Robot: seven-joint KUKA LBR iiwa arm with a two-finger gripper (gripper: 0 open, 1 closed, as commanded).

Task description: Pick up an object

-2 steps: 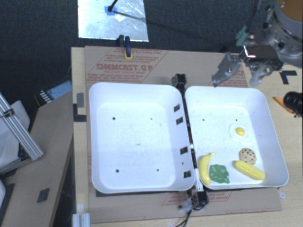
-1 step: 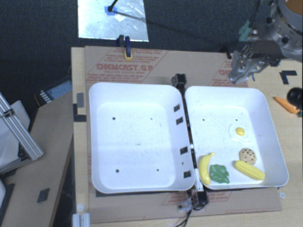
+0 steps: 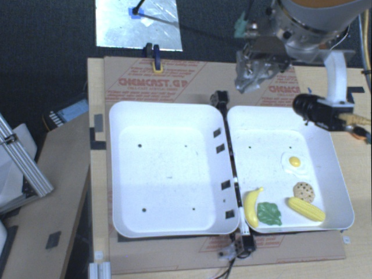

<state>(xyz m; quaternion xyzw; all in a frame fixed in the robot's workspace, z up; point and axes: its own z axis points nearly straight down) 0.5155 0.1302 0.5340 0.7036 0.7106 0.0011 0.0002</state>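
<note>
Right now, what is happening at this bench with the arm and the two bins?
The arm hangs above the far edge of the right bin, with its gripper raised over the cardboard behind the bins, not touching any object. Nothing has been picked up yet. The toy food lies in the near part of the right bin: a fried egg, a cookie, a corn cob, a banana and a green leaf beside the banana.

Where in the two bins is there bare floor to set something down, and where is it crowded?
The left bin has bare floor across it. In the right bin, the far half is bare, from the divider to the fried egg. The near edge is crowded: banana, green leaf, cookie, corn.
</note>
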